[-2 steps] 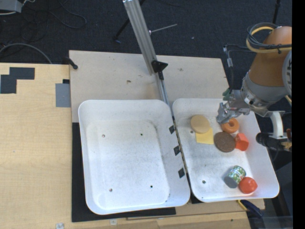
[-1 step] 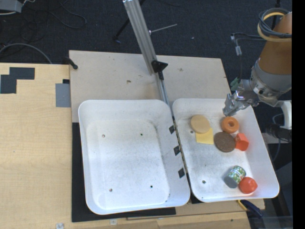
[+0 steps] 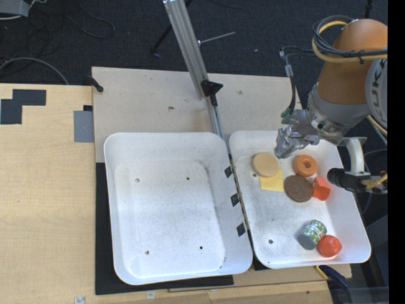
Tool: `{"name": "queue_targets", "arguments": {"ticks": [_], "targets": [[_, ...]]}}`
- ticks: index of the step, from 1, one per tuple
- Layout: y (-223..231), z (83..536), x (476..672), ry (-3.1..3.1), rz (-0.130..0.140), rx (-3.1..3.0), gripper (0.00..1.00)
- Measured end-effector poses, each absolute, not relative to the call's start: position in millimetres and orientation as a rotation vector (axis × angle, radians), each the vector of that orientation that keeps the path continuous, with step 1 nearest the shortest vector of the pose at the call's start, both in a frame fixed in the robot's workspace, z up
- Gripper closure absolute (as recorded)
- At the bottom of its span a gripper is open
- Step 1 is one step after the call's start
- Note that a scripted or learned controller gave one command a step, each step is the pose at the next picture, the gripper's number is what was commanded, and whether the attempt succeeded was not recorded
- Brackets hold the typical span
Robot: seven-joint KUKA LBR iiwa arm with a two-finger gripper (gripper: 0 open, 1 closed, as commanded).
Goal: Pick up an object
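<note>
In the right bin [image 3: 354,249], nearest, lie a red ball [image 3: 329,246] and a green-grey lump [image 3: 312,232], probably light and rollable. Farther, a brown disc [image 3: 298,188] and a yellow slice [image 3: 273,182] lie flat, hard to pinch. The orange ring [image 3: 305,166] looks easiest: grasp its rim. The gripper [image 3: 286,145] hovers beside it; whether its jaws are spread, I cannot tell.

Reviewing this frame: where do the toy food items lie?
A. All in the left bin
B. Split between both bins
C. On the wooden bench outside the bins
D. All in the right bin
D: the tan disc, yellow slice, brown patty, orange ring and the rest all sit inside the right bin, below the gripper.
</note>
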State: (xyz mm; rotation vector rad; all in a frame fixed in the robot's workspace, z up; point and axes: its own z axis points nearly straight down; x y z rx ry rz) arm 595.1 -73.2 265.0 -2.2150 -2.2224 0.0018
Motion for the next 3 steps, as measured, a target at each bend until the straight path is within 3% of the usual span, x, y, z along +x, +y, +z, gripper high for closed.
{"name": "queue_targets", "arguments": {"ticks": [3], "targets": [[89.7, 243.7, 559.8, -2.223, 0.004, -2.211, 1.00]]}}
